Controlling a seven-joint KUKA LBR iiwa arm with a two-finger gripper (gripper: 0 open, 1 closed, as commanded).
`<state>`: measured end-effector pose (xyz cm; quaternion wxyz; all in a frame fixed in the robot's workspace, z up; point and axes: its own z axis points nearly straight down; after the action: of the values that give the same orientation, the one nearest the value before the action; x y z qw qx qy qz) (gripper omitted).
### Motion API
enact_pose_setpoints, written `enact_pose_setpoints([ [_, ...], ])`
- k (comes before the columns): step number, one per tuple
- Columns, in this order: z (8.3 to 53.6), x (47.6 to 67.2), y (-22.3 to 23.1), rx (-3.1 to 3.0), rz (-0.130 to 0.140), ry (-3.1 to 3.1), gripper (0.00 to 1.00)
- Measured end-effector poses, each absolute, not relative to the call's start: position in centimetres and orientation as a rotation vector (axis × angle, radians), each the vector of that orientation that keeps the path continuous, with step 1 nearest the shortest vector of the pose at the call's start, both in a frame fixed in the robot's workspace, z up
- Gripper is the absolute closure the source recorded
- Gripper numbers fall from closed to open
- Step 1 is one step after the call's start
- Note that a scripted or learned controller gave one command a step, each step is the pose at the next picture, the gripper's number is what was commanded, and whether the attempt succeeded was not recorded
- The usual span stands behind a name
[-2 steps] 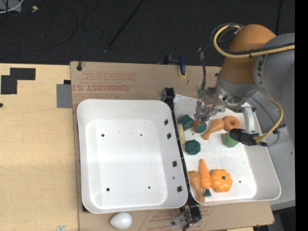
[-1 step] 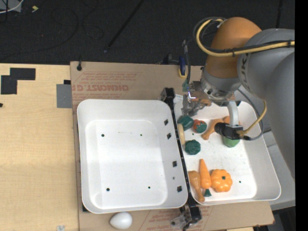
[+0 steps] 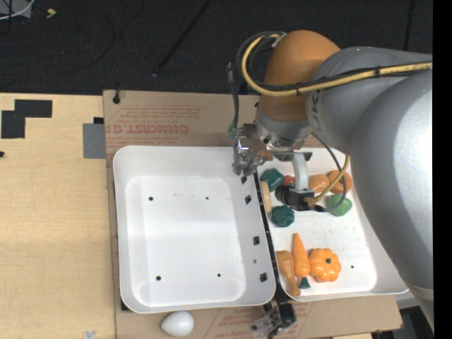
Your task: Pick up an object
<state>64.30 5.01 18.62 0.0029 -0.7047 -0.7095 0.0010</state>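
1. The claw [image 3: 247, 165] sits low over the far end of the seam between the two bins, at the inner wall of the right-hand bin [image 3: 367, 277] (view's right). Cannot tell whether it is released or clenched because the wrist body blocks the view. Nothing is visibly held.
2. The toys to pick from lie in the right-hand bin.
3. Nearest candidate is the dark green toy [image 3: 271, 178]. It is just beside the claw, off to view-right and slightly toward the near edge. A second green piece [image 3: 283, 217] lies further along the same wall.
4. The carrot [image 3: 300, 254] is well apart from the claw, toward the near end. Its long axis runs far-to-near, roughly parallel to the seam, with the tip pointing far and the leaves near. It touches the pumpkin [image 3: 325, 265] on its view-right side, and a pale orange piece [image 3: 285, 265] lies against its other side.
5. Judgement: the next move needs a short shift to view-right, off the wall and over the dark green toy. A grab where the claw sits now would likely catch the bin rim.
6. A white egg [image 3: 176, 323] lies outside the bins on the desk, near edge. It is a poor target.
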Motion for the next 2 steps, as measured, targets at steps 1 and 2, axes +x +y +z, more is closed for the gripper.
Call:
enact_pose_setpoints([
  [1, 41.0, 64.5, 1.1, -2.230, -0.016, -2.228, 1.00],
  [2, 26.3, 63.4, 6.2, -2.208, 0.018, -2.218, 1.00],
])
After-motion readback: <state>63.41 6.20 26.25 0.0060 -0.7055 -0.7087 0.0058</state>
